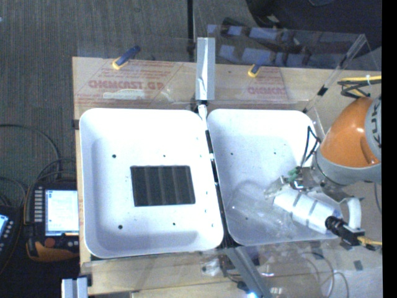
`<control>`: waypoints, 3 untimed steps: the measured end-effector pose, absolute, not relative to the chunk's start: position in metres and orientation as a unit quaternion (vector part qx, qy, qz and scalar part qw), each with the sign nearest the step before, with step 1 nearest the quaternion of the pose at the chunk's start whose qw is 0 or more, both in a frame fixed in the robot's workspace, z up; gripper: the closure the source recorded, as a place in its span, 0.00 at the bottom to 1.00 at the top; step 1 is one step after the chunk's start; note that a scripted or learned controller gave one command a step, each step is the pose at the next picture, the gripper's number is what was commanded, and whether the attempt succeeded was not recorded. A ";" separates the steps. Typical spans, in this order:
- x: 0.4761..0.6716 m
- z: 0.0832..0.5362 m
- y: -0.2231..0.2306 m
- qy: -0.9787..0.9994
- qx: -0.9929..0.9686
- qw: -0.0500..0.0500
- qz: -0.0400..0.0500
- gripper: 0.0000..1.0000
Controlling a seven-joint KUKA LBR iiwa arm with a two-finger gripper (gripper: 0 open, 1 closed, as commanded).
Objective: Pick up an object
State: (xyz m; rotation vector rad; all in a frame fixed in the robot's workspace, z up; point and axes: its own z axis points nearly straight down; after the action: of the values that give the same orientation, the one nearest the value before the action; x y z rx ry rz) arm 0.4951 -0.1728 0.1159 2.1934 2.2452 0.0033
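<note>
Clear plastic object (257, 205) is seen low in right bin (260, 129), near its front edge. Gripper (286, 185) is placed just beside it; finger state cannot be told. "KU" is read on arm (350, 144).

Dark ribbed panel (163, 185) in left bin (93, 166); arm (350, 144) low over right bin (248, 135), beside clear plastic object (257, 207).

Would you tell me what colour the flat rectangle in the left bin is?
Dark grey to black rectangle, faintly striped, in the camera view.
</note>
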 end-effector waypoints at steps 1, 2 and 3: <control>0.506 0.092 -0.169 0.733 0.680 0.005 0.002 0.00; 0.512 0.105 -0.168 0.734 0.679 0.012 0.007 1.00; 0.593 0.218 -0.135 0.742 0.671 0.002 -0.001 1.00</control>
State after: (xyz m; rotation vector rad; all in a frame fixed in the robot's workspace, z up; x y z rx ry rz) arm 0.5927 -0.1349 0.2176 2.1048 2.3280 -0.0016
